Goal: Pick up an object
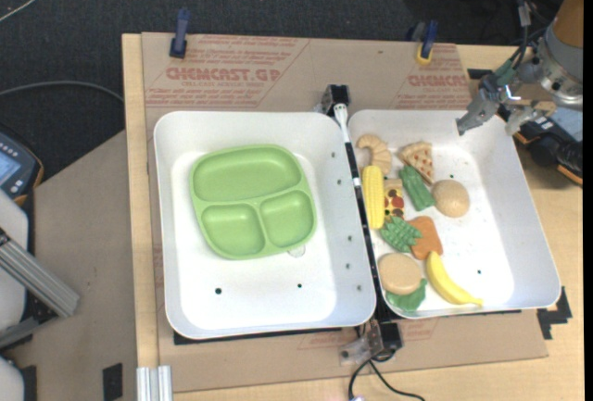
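The right bin (519, 205) holds several toy foods bunched along its left side: a yellow corn cob (372, 195), a banana (451, 281), a tan round bun (451, 199), a pizza slice (419, 158), a green pickle (417, 189), an orange piece (426, 238) and a round burger (401, 273). My gripper (477, 110) hangs over the bin's far right corner, above and to the right of the pile. It is open, with nothing between its fingers, and stands apart from every toy.
A green divided plate (252, 200) lies in the left bin (176, 251). A black hinge strip (357, 205) runs between the bins. Two clamps, one blue (179, 31) and one yellow-blue (425, 43), hold the brown board's far edge. The right half of the right bin's floor is bare.
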Controlling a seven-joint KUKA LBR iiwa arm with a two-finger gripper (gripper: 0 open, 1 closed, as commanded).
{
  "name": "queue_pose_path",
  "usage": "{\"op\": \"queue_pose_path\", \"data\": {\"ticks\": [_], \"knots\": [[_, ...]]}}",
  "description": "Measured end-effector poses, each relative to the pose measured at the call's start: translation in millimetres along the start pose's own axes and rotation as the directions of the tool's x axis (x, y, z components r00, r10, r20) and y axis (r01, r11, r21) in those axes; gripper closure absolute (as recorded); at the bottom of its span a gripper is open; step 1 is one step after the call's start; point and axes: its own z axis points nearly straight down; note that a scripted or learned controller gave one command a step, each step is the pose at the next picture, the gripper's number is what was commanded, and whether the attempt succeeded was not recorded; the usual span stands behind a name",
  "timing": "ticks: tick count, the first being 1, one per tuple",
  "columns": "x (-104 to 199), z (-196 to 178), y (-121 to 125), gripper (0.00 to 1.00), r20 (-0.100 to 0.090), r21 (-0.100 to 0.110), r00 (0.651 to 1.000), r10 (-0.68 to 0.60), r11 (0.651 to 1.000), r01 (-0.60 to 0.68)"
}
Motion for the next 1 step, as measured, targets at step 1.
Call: {"op": "queue_pose_path", "data": {"ticks": [1], "knots": [[99.6,67.9,-50.1,0.0,-0.005,0.01,1.0,-0.007,1.0,0.007]]}}
